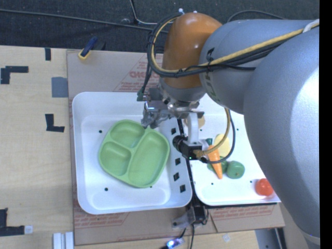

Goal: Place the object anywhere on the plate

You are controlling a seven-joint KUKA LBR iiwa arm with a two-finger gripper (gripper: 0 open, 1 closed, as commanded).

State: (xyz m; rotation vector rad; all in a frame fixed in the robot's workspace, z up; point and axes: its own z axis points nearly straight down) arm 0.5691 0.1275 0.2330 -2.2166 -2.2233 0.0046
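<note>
your grey arm [270, 82] takes up the right side of the view, its orange band [188, 43] sitting above the wrist, over the seam between the two bins. under it lies the bench [31, 154], pale wood with a brown cardboard sheet [104, 74] beneath the bins. the left white bin [83, 139] holds the green plate [135, 153], a three-compartment tray lying flat near the bin's middle, with nothing on it. the right white bin [233, 196] is partly covered by the arm. the gripper [155, 113] hangs at the plate's upper right edge, just above the rim; you cannot tell from here how the fingers stand. in the right bin you see an orange carrot [215, 165] next to a yellow piece [223, 144], a green round object [236, 169] just beside the carrot's tip, and a small orange-red ball [263, 187] further right near the bin's lower edge. all of these are apart from the plate.
</note>
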